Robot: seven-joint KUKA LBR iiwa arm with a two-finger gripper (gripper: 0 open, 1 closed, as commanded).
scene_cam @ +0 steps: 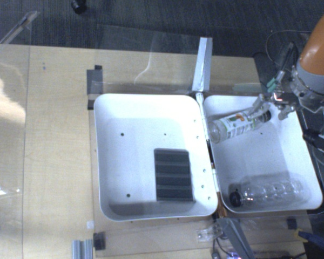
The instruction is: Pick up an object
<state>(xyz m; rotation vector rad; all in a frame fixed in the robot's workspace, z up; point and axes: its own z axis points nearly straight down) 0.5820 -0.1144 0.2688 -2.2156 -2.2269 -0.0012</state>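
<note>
A clear bottle with a white and orange label (233, 126) hangs tilted over the back left of the right bin (291, 161). Its lower end overlaps the rim between the bins. The bottle's upper end sits between the fingers of my gripper (264, 114), which is shut on it. The grey arm with its orange band (319, 53) comes in from the upper right. A second clear bottle with a black cap (264, 192) lies on its side along the front wall of the right bin.
A black ridged rectangular block (173, 174) lies flat in the front middle of the left bin (119, 117). A metal bar (203, 63) stands behind the gap between the bins. Cables run along the right edge of the bench.
</note>
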